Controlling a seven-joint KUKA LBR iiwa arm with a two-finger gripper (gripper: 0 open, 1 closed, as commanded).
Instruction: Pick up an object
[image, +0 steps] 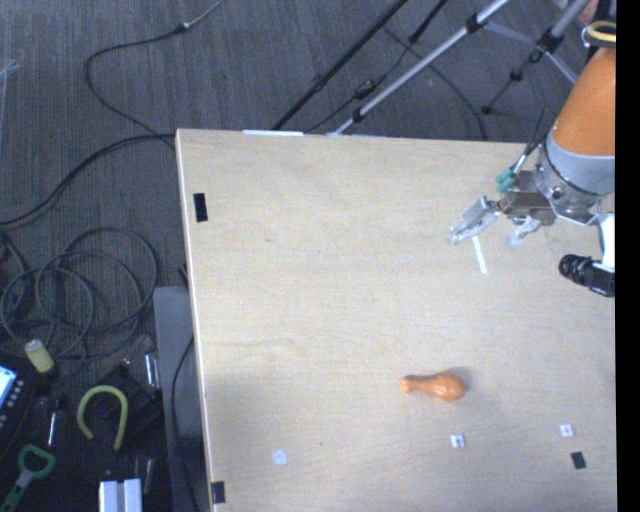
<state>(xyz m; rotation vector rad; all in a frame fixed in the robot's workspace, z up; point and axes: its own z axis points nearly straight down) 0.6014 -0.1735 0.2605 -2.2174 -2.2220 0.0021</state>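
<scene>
A small orange object (435, 386), pear-shaped with a narrow neck pointing left, lies on the pale wooden bench top (320, 290) toward the front right. My gripper (495, 232) hangs over the bench's back right part, well behind the orange object and a little to its right. It is open, its two metal fingers (468, 228) spread apart with nothing between them. A thin white sliver (481, 258) shows just below the fingers. The arm's orange band (588, 105) rises above the wrist at the right.
Small markers dot the bench: a black tag (201, 207) near the left edge, white squares (457, 440) and a black one (578, 460) at the front right. Cables (80, 290) and tools lie on the floor left; tripod legs (430, 50) stand behind.
</scene>
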